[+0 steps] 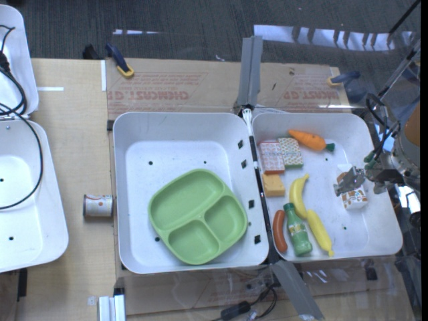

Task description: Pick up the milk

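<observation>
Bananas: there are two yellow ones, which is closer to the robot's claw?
The upper, curved banana, beside the bottle's cap. The other banana lies lower, farther from the gripper.

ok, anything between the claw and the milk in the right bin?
Nothing visible. The claw is right over the milk near the right bin's right side. The bananas and green bottle lie off to the view's left, apart from it.

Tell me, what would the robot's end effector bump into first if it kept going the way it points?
Probably the milk. The end effector points down into the right bin, and the small carton sits right under it. How much gap remains between them is hard to judge from this angle.
</observation>
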{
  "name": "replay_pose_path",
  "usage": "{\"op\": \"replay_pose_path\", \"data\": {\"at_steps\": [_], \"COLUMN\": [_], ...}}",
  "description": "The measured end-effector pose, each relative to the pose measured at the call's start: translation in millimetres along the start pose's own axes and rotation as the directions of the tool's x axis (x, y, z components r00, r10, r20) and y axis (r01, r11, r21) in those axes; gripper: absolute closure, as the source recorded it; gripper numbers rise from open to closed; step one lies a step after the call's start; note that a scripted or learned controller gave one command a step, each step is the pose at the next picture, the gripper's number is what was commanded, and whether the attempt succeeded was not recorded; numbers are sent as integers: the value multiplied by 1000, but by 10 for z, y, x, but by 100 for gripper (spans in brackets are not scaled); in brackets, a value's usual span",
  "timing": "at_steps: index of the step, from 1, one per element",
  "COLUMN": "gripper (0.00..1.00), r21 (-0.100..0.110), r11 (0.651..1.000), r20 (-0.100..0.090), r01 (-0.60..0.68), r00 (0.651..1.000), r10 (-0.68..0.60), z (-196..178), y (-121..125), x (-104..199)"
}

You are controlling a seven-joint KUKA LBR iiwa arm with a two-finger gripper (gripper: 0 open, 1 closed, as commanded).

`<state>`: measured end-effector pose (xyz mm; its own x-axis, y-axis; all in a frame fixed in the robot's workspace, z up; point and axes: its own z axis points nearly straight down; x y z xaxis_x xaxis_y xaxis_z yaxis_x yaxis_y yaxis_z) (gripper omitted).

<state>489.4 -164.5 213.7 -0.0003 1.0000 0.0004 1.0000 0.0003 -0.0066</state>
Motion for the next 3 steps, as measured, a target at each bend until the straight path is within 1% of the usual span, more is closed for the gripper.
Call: {"op": "replay_pose_path", "data": {"at_steps": [1, 2, 3], "gripper": [0, 100, 100], "r21": [-26, -31, -23], "r11": [998, 998, 999], "r20": [11, 17, 3], "r01": [52, 46, 34], "r00": [999, 999, 999], "r10": [-52, -46, -34], "z": [995, 895, 948], "y": [308, 325, 295], "x": [-314, -350, -507]}}
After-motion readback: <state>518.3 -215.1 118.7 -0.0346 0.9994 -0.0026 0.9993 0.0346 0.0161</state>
